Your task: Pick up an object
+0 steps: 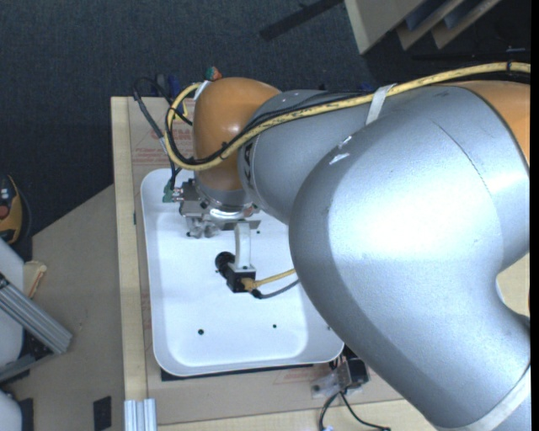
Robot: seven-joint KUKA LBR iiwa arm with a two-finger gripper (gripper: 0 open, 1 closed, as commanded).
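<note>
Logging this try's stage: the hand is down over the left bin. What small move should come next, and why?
Probably a short straight lift: the hand sits low over the far end of the left bin, and the arm blocks much of the view, so rising would show whether anything came up.

Dark carpet floor (76, 50) behind pale wooden bench (139, 337). Metal rail (34, 316) lower left. Beige furniture (396, 21) top right, possibly a shelf. Even light.
</note>
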